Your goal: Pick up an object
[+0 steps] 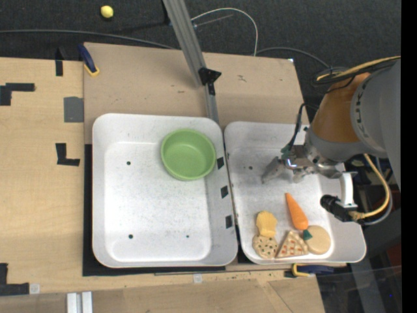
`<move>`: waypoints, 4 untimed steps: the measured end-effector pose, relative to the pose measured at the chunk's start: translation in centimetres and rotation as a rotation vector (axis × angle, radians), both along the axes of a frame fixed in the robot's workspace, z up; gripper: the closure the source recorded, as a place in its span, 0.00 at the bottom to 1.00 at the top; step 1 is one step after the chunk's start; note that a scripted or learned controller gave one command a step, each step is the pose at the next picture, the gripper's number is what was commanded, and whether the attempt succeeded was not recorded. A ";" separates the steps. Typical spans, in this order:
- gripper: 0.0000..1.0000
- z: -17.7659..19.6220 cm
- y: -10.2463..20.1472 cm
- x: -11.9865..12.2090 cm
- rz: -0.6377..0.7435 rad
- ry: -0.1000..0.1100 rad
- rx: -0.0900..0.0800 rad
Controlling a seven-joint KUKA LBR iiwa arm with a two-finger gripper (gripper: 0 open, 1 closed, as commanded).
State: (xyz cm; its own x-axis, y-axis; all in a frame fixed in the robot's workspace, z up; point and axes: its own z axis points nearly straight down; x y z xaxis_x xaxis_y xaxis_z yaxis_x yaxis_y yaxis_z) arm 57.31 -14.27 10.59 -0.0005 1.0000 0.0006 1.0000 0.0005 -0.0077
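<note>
- The grey two-finger gripper (279,169) hung low over the bare upper-middle floor of the right shallow white plastic bin (251,142), its fingers splayed apart, one dark tip (269,173) reaching toward frame left.
- Nothing sat between those fingers, so the hand was open and carrying nothing; whether the tips touched the bin floor was too fine to call.
- By my read the pick was not yet made: no object lifted, and every candidate lay flat in a bin.
- Nearest candidate: the orange toy carrot with a green top (297,212), just below and right of the gripper, lying at a slant.
- Below it, a cluster at the bin's lower edge: a yellow lumpy toy piece (266,222), a brown dotted round cookie (264,245), a triangular pizza-slice toy (291,245) and a tan round bun-like piece (318,239), packed close, some touching.
- Still to do, as I judged it: settle over one piece, close, lift.
- Further out, the grey arm with its orange band (337,113) came in from frame right.
- In the left white bin (114,175), a round green plastic bowl (187,154) sat upright near the upper right corner, well apart from the gripper.
</note>
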 end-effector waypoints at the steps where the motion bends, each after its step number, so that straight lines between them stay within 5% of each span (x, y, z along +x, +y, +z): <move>1: 1.00 1.3 0.1 0.2 0.002 -0.004 0.000; 3: 1.00 14.0 0.2 0.7 0.001 -0.014 -0.002; 4: 1.00 15.2 0.2 0.8 0.001 -0.008 -0.001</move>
State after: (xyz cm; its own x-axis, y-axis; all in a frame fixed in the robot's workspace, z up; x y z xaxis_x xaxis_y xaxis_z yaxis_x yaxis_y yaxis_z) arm 58.10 -14.08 25.80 -0.0015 1.0000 -0.0001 1.0000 0.0015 0.0006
